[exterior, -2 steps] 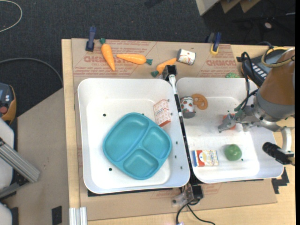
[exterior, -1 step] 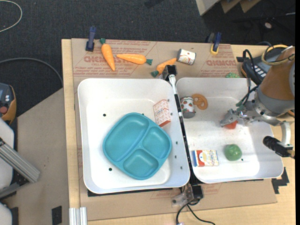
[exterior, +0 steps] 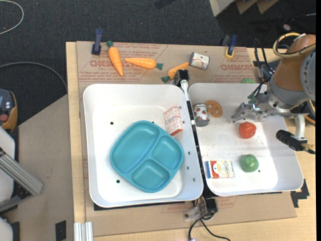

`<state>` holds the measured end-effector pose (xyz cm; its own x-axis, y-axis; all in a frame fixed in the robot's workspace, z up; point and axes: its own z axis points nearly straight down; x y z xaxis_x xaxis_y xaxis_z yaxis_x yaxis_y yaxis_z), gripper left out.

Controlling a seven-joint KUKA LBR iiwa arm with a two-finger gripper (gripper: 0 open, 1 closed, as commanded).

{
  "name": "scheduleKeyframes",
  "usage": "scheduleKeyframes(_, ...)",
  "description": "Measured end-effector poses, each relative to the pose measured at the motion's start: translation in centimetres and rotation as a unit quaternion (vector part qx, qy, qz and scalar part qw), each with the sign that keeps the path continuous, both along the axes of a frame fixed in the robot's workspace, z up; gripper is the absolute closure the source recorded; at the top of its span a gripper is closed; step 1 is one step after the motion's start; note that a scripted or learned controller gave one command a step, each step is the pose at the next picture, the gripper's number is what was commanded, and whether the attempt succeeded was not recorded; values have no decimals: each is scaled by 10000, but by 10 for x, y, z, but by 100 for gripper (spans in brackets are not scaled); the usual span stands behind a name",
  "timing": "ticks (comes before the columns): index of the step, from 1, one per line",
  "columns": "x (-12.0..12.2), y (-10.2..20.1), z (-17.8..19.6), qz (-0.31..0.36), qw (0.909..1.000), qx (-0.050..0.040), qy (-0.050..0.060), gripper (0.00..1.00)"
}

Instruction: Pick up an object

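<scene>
Arm: reaches in from the right edge of the frame, wrist bent down over the right bin (exterior: 286,182), placed for a straight drop onto the items there.
Gripper (exterior: 249,115): hangs in the upper middle of the right bin, just above the tomato (exterior: 247,130); whether its jaws are open or closed I cannot tell, and nothing is seen held.
Nearest target: the tomato, loose on the bin floor, right of frame centre, probably the item aimed at.
Other right-bin items: green ball (exterior: 249,162) lower right, small carton (exterior: 219,169) at the lower edge, can (exterior: 201,112) and pretzel (exterior: 214,108) beside the divider.
Left bin (exterior: 95,134): blue tray (exterior: 146,156) and a small box (exterior: 173,120), well apart from the gripper.
Outside the bins: carrots (exterior: 116,59) along the top of the board.
</scene>
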<state>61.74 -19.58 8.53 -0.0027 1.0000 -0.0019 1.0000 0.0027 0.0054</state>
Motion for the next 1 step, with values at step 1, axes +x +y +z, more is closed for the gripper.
scheduleKeyframes(1,-67,32,-1,-20,10000,29,63,0)
